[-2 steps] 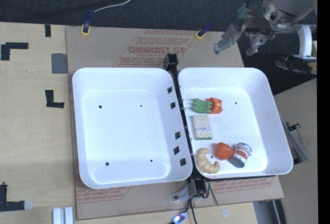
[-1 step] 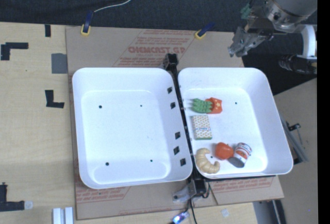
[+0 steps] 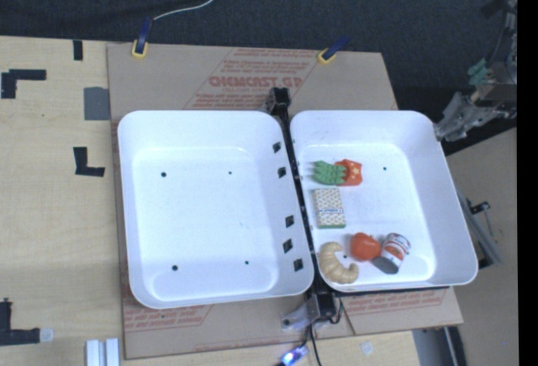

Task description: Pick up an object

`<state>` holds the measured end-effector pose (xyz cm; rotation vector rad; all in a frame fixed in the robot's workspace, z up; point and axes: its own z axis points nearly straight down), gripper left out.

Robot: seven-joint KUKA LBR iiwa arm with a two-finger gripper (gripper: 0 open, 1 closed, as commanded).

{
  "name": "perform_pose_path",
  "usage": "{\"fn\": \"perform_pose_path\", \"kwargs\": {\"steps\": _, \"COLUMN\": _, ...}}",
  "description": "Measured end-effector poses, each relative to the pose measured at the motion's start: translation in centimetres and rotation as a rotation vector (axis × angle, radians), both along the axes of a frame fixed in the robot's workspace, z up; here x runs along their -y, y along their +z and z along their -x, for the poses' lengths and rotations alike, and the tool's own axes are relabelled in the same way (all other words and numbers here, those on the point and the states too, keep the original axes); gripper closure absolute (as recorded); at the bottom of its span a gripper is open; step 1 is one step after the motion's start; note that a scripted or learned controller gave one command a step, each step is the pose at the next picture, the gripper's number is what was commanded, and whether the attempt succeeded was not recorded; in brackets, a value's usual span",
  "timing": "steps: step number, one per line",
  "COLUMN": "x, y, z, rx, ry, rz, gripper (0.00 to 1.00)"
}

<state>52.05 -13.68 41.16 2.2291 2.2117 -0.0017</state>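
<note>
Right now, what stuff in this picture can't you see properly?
- Gripper: blurry at the camera view's right side, fingers too small to read.
- Small box: label too tiny to read.
- Little can: label blurred.
- Dark thing beside the can: too small to identify.

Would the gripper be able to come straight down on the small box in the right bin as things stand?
Probably yes: the small box lies flat with nothing on top, apart from the green toy above and the croissant below. The gripper sits beside the right bin.

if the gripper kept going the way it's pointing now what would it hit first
Hard to judge: the gripper sits at the right bin's upper right corner, seemingly pointing down-left, so probably that bin's rim or floor first.
</note>
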Motion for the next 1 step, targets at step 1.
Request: {"fn": "perform_pose_path", "kwargs": {"steps": 1, "x": -8.04, "y": -2.68, "z": 0.52, "rx": -0.004, "ry": 0.016, "rz": -0.003, "gripper": 1.00}}
